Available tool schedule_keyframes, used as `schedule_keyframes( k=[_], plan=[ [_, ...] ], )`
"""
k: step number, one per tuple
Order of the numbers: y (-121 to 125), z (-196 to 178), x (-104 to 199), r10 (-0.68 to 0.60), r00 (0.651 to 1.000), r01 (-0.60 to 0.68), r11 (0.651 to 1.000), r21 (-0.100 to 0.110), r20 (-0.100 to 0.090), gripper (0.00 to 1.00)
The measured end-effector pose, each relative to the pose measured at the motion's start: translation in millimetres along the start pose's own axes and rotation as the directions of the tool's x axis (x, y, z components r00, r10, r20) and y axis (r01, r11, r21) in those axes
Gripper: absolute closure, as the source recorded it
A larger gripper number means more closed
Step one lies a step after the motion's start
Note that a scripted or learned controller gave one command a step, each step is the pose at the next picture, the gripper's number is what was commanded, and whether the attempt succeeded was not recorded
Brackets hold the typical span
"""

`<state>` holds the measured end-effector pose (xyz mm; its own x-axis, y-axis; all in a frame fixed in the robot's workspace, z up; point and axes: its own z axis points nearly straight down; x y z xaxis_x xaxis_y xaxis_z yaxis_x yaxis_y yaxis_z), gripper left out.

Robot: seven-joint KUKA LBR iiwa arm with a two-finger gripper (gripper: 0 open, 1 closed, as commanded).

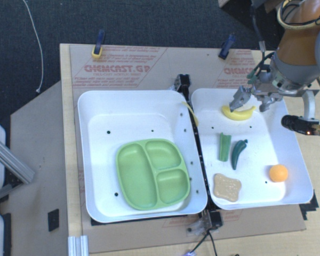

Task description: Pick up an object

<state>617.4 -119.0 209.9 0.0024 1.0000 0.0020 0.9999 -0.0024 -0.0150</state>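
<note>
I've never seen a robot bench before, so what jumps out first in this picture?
Probably the green divided plate in the left bin. Next, the arm's end effector, open just above a yellow banana at the far end of the right bin, with an orange ball nearer the front.

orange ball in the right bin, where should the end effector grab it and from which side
Grip the orange ball across its middle, coming straight down from above. It is round, so any finger line works, and it sits apart from the green pepper and the bread slice, though fairly near the bin's right wall.
</note>
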Motion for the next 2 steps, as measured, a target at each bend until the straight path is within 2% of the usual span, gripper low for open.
schedule_keyframes(
  k=[1, 2],
  plan=[
    [2.7, -7.5, 0.2, -0.002, 1.000, 0.002, 1.000, -0.013, 0.002, 0.00],
    [2.1, 52.0, 7.1, -0.002, 1.000, 0.002, 1.000, -0.010, 0.001, 0.00]
  ],
)
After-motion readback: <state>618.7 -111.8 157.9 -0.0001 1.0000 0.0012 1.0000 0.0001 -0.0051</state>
